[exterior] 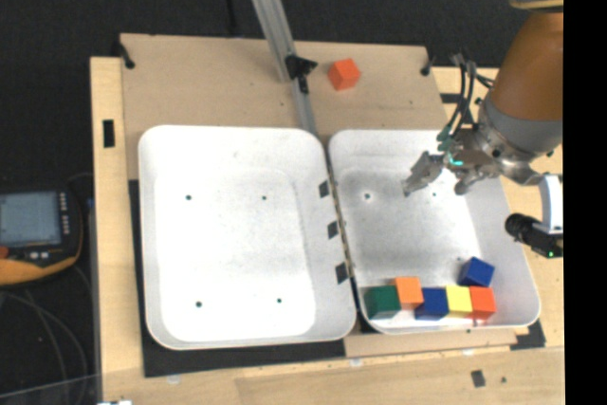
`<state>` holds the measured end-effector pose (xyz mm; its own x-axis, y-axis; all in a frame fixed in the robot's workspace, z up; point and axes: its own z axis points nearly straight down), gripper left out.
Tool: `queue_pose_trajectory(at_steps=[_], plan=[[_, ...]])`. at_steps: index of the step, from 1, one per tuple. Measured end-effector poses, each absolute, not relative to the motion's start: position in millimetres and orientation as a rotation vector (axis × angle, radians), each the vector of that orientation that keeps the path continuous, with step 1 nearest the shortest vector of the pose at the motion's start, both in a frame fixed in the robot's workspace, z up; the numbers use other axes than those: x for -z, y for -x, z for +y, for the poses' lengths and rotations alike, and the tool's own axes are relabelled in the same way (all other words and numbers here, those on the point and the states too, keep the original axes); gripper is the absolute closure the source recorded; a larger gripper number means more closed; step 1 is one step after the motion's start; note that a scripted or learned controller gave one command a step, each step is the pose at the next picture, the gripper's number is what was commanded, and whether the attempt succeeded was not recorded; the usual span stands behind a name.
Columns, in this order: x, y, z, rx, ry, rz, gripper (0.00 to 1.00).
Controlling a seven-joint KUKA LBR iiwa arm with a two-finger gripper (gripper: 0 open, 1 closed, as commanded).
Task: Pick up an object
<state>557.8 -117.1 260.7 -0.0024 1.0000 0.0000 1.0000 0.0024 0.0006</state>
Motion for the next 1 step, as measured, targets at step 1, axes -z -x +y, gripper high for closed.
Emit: queue_pose_trajectory(at_steps=[1], plan=[[-162.1,-568.8,-164.5,0.009,-2.227,2.22,0.0]])
